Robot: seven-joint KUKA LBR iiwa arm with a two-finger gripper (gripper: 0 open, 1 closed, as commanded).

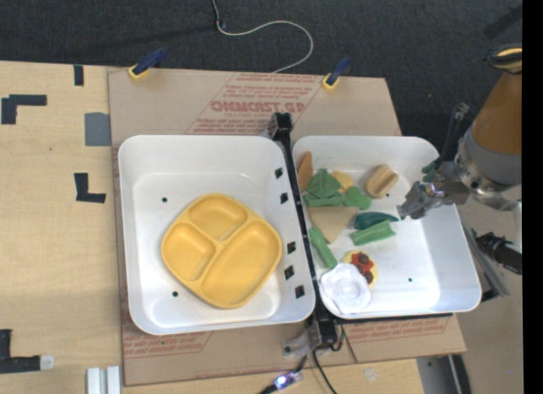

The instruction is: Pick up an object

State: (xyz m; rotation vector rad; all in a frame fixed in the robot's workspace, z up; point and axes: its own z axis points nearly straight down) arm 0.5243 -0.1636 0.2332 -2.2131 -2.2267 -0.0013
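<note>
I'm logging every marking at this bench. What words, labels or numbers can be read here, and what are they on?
"CHEMCAST GP", red print, upside down, on the cardboard sheet under the two white bins; this reading is uncertain.
Smaller red lines beside it: too blurred to read.
More red print on the cardboard's front edge: too blurred to read.

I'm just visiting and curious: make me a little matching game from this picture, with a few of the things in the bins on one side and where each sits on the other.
Things:
1. yellow plastic plate with three compartments
2. crumpled white paper-like object
3. tan bread-like piece
4. two-finger gripper

Places:
A. near front corner of the right white bin, by the divider
B. over the right bin, near its right wall
C. middle of the left white bin
D. far part of the right bin

Pairs: 1-C, 2-A, 3-D, 4-B
</note>
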